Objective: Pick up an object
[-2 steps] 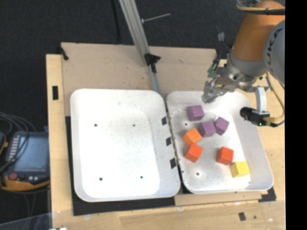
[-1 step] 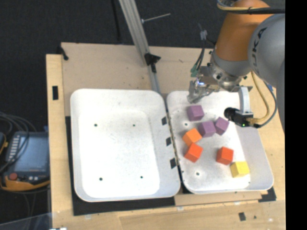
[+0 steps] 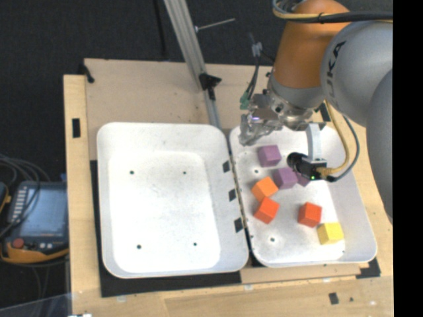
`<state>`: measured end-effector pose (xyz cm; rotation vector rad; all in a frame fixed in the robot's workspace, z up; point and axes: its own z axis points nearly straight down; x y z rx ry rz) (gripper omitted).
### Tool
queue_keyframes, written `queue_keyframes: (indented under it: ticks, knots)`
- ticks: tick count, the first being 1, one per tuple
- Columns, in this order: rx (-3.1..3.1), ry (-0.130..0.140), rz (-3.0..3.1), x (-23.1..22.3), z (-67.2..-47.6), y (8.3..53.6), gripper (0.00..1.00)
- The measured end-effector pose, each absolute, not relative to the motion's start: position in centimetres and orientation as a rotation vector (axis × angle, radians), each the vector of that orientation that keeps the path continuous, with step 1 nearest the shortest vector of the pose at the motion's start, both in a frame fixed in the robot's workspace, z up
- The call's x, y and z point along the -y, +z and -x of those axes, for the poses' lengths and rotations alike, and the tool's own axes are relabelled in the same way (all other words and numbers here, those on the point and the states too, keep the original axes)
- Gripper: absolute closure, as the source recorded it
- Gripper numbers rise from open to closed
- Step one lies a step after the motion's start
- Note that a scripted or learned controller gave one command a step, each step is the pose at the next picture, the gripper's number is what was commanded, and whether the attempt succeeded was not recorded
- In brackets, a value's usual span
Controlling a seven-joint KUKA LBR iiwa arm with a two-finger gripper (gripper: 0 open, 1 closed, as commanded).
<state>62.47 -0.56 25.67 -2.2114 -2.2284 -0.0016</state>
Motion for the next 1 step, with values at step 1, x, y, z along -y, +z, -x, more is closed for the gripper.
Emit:
queue_keyframes:
  ticks: [1]
  knots:
    - [2.228,0.000,2.211,-5.45,-61.82,25.36,1.00]
